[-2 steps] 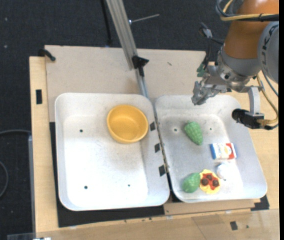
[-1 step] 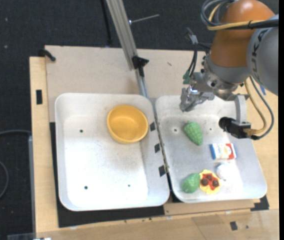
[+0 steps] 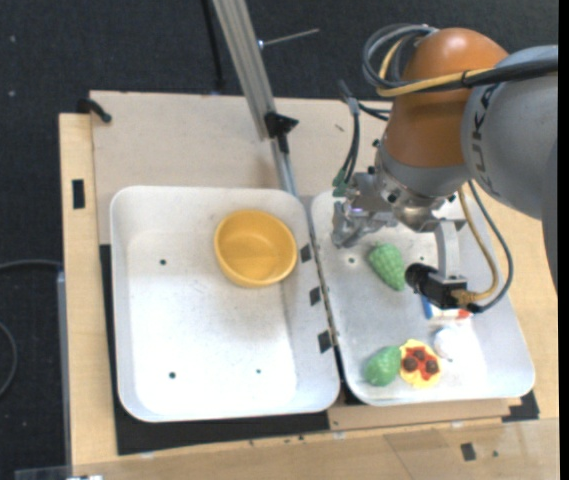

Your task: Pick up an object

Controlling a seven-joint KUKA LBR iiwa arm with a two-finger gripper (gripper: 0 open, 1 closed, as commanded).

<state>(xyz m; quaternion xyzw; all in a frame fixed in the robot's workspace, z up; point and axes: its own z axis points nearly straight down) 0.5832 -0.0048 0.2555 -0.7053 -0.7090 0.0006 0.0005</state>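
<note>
My gripper (image 3: 347,230) hangs over the far left corner of the right bin (image 3: 494,363), under the orange band of the arm. Nothing shows in its grasp. A bumpy green object (image 3: 387,265) lies just to its right on the bin floor, apart from it. Near the bin's front edge sit a second green object (image 3: 382,365) and a yellow piece with red and dark spots (image 3: 422,361), touching each other. A small white object (image 3: 448,343) rests beside them. A yellow bowl (image 3: 254,248) stands upright in the far part of the left bin (image 3: 164,368).
A slanted metal pole (image 3: 249,58) rises behind the bins and meets the bench near the ridge between them. Cables and a black fitting (image 3: 436,286) hang from the wrist over the right bin. The arm covers that bin's far right part.
</note>
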